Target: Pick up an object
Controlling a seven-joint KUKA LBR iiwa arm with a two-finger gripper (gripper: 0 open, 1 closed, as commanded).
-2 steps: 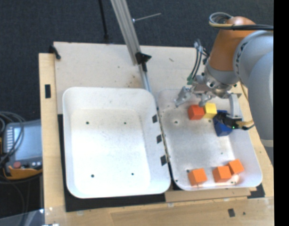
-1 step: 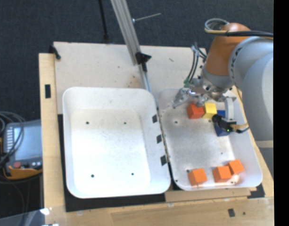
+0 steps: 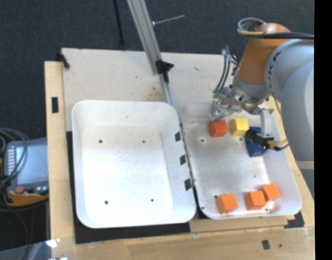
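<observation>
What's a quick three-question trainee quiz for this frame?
1. True or false: the yellow block lies in the left bin.
2. How many orange blocks sit along the right bin edge nearest the camera? A: two. B: three. C: five.
3. Short answer: which block lies closest to the gripper?

Key
1. False: it lies in the right bin.
2. B.
3. The red block, just beside the yellow one.
</observation>
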